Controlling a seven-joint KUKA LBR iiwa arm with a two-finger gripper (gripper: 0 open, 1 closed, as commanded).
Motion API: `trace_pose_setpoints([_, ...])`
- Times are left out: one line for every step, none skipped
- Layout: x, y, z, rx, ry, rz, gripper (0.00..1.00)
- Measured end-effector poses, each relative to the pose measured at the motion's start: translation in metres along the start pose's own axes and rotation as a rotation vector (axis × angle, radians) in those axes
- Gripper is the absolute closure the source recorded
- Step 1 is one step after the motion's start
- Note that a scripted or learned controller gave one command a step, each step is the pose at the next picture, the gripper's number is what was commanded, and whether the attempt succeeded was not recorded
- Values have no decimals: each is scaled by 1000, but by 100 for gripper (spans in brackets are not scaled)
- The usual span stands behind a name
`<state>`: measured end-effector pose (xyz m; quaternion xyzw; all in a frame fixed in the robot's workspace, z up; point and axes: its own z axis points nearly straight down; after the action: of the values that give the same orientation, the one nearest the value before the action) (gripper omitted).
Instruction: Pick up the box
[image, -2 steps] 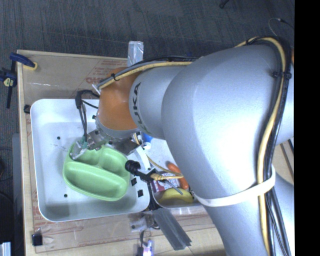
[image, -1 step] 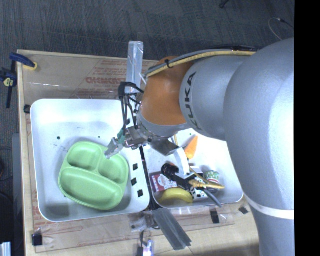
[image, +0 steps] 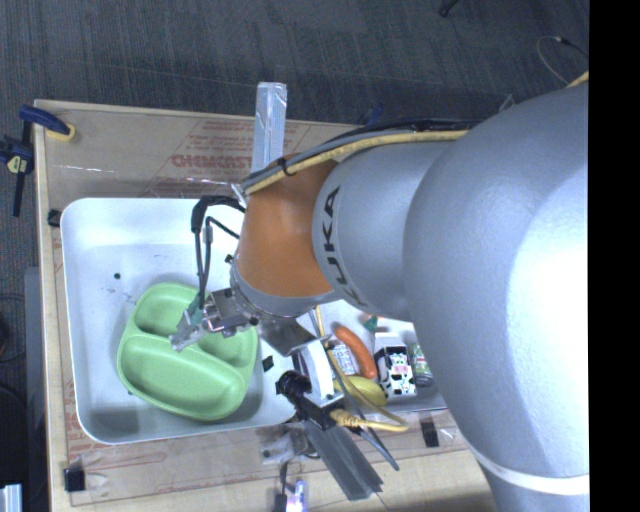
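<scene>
1. A divided plate (image: 185, 365) lies in the left bin (image: 85, 260), toward its six o'clock wall.
2. At the plate's three o'clock, small items (image: 385, 370) crowd the right bin.

green tray (image: 190, 365), white bin (image: 100, 240), prob. cow-print box (image: 397, 371)

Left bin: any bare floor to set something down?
Yes: left bin floor is bare along its far wall, above the green tray, and in a strip down its left wall. The near right corner is crowded by the gripper and arm.
</scene>
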<state>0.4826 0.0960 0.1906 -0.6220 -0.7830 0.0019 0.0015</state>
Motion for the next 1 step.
trace_pose_setpoints([-29,-10,-78,-4,0,14,0])
